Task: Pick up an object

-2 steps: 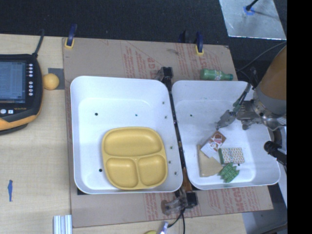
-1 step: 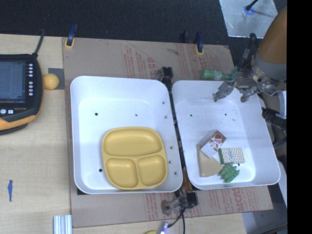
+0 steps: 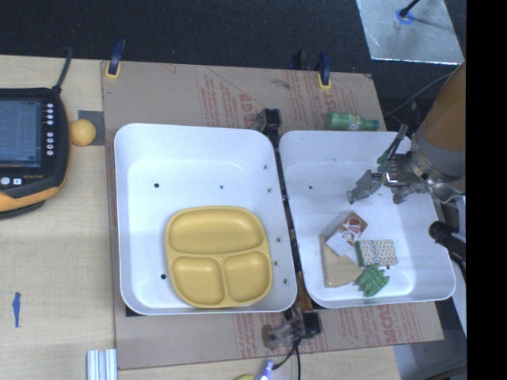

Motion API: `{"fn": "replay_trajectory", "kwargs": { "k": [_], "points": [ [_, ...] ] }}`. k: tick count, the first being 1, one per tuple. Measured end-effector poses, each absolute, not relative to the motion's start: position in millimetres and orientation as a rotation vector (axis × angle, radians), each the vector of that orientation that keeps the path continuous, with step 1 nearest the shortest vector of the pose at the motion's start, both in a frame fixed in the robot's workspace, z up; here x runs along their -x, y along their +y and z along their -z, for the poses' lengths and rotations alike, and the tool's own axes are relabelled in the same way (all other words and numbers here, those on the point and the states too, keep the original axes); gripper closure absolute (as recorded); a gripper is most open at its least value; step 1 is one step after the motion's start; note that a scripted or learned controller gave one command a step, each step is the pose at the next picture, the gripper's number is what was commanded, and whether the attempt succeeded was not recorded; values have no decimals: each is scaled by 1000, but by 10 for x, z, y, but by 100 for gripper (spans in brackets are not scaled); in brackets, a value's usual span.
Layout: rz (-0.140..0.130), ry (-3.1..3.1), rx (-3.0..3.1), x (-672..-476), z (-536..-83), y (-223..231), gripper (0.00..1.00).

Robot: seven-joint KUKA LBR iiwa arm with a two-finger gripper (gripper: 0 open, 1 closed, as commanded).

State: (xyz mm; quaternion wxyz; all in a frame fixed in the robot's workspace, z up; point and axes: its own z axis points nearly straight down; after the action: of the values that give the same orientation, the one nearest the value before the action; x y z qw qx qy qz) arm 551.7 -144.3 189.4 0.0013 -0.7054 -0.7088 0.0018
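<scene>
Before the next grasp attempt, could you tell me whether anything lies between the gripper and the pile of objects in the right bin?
Nothing visible does. The gripper hovers over bare floor of the right bin, and the small packet, patterned card, tan wedge and green piece lie below it in the picture, with open white floor between.

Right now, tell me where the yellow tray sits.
The yellow tray lies in the left bin, toward its near right corner, beside the divide from the right bin.
</scene>
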Motion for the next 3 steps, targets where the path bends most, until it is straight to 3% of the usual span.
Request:
{"fn": "replay_trajectory", "kwargs": {
  "k": [1,2,3],
  "points": [
    [-5,-2226,2213,-5332,-1291,-1477,0],
    [-1,-2225,2218,-6066,-2385,-1519,0],
    [-5,-2224,2214,-5316,-1550,-1658,0]
  ]
}}
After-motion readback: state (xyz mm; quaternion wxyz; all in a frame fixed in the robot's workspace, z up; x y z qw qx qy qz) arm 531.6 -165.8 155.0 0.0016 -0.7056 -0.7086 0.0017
